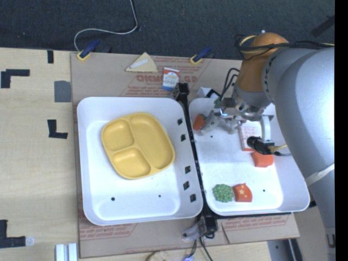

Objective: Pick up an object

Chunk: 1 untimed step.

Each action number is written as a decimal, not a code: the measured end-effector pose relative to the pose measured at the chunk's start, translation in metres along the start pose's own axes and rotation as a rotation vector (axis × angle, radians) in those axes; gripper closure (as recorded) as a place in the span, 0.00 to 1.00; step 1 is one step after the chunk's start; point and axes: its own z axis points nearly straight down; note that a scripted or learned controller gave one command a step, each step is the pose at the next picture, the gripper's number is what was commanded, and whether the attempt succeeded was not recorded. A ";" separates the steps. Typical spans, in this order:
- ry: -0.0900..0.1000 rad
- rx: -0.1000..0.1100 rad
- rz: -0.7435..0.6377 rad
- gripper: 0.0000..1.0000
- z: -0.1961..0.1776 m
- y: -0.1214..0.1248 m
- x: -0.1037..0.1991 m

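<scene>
At the near edge of the right-hand shallow white plastic bin lie two small things just beside each other: a knobbly green toy like a head of broccoli and, to its right, a small red-orange block with a pale patch on it. Neither is touched by anything, and both rest flat on the bin floor. Farther back and to the right sits a squat orange cube-like piece, with a short black part of the wrist hardware just above it. Across the divider, the left-hand shallow white plastic bin holds a yellow three-compartment plastic plate, lying tilted in the plan of the bin and well apart from the arm. Farther still, in the far half of the right bin, the grey arm's two-finger gripper hangs low over the bin floor, near a small orange-red object that rests against the far left wall of that bin. The metal parts at the wrist crowd together there, so whether the tool is spread or closed cannot be told, and it may be just short of that orange-red piece rather than on it. Nothing is seen lifted clear of a bin, so by this judgement the pick is not yet done: the reach is made, while the grasp and the lift are left. Beyond the bins, on the brown cardboard sheet, stand a small red and white carton and a pale triangular wedge.
</scene>
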 end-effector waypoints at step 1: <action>-0.003 -0.001 0.002 0.00 0.000 0.000 0.001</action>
